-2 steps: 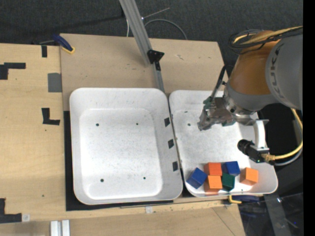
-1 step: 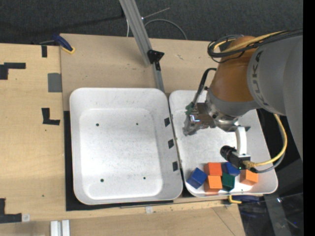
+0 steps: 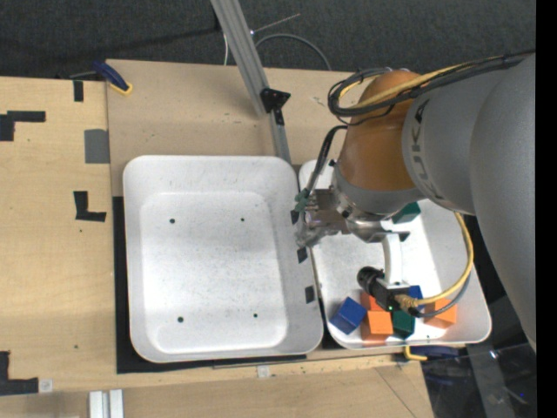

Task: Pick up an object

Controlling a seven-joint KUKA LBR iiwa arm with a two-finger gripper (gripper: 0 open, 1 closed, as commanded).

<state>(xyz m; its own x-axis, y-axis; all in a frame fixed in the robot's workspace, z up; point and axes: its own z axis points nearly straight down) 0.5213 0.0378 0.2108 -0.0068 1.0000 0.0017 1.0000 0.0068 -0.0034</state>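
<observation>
My gripper [image 3: 306,226] hangs low over the left rim of the right bin [image 3: 474,325], by the wall it shares with the left bin [image 3: 209,259]. The grey arm with its orange band [image 3: 383,138] covers much of the right bin's far half. At that bin's near end lie a blue block [image 3: 348,314], an orange block [image 3: 379,324], a dark green block [image 3: 404,324], a second blue block [image 3: 411,294] and another orange piece [image 3: 440,315]. A teal piece [image 3: 406,211] peeks out beside the wrist. None of these is seen in the gripper.
A slanted metal pole [image 3: 248,55] crosses the bench behind the bins. Black tape marks [image 3: 83,205] and a grey patch [image 3: 97,144] lie on the wooden bench at the left. A blue and yellow clip [image 3: 113,77] sits at the far left corner.
</observation>
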